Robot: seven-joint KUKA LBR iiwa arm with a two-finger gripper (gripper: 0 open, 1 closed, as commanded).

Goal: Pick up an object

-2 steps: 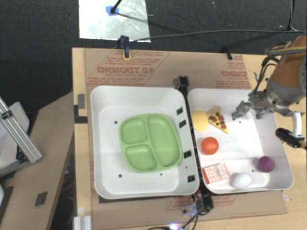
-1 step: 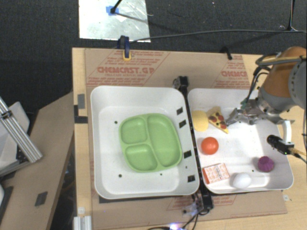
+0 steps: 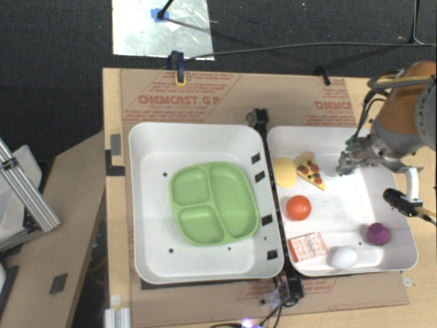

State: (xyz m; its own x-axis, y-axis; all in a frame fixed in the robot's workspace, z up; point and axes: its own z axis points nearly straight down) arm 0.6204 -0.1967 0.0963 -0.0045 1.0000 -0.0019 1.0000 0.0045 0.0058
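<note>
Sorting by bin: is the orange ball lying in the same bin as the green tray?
No, the orange ball lies in the right bin, while the green tray sits in the left bin.

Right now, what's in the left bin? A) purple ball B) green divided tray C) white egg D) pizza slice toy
B: the green divided tray lies alone in the left bin; the pizza slice toy, purple ball and white egg lie in the right bin.

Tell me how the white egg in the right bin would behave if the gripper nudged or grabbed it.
The white egg looks smooth and rounded, so it would likely roll when nudged. It lies beside the bin's near wall, which may stop it. Its glossy curve could slip between fingers.
</note>
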